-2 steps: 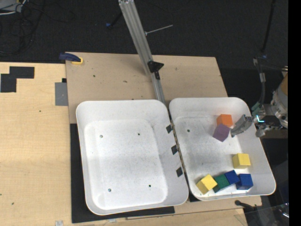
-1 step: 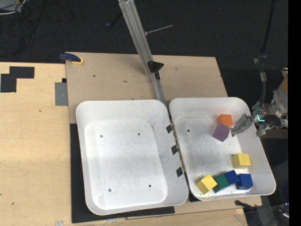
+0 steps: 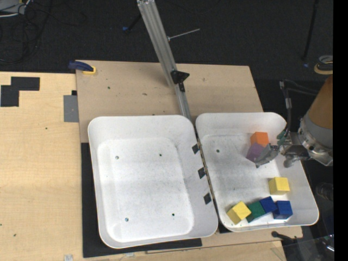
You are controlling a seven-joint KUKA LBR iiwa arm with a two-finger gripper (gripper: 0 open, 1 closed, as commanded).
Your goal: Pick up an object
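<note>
- Two shallow white bins were seen side by side on the bench: left bin (image 3: 103,140) and right bin (image 3: 228,125).
- The arm (image 3: 322,113) was seen reaching in over the right bin's right edge, w/ the gripper (image 3: 270,155) low inside that bin, near its upper-right part.
- The gripper's state could not be told; the tip was too dark and small to be read.
- A purple block (image 3: 254,153) was found just beside the gripper tip, on its left, apparently touching; whether it was clamped could not be told.
- An orange block (image 3: 260,138) was seen right above the purple one, touching it, toward the bin's far edge.
- A yellow block (image 3: 279,185) lay alone nr the right edge, below the gripper.
- Along the near edge, toward the near-right corner, a cluster was noted: a 2nd yellow block (image 3: 238,212), a green block (image 3: 255,211), a blue block (image 3: 267,204) and another blue block (image 3: 283,209), packed close together.
- A slanted aluminium rail (image 3: 161,42) was seen behind the bins, running down to the gap betw. them.
</note>
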